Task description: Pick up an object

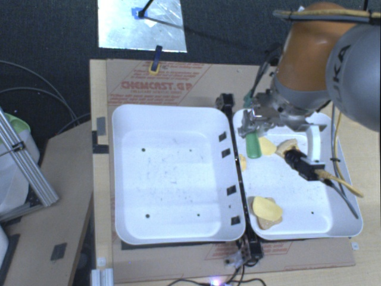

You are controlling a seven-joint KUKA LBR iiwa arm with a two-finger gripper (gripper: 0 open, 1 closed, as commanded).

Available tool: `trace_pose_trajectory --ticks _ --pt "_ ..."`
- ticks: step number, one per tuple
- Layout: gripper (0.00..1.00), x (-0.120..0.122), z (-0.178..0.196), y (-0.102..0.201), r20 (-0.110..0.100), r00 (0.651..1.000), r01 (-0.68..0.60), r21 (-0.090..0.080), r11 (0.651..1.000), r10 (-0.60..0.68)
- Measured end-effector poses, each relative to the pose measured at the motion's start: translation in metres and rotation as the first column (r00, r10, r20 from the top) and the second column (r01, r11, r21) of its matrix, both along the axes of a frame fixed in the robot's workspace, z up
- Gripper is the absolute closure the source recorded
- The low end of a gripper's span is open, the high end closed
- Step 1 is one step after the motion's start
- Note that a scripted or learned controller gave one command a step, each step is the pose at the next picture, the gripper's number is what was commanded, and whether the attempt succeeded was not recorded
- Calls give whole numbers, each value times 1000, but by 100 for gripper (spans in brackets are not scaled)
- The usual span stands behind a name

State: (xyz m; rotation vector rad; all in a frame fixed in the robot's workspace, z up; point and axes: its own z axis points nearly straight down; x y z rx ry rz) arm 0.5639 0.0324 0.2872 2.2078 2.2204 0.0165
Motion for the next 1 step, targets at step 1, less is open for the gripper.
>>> trace_pose_trajectory --ticks 1 --pt "100 -64 8 -3 -14 1000 6 1 1000 -6"
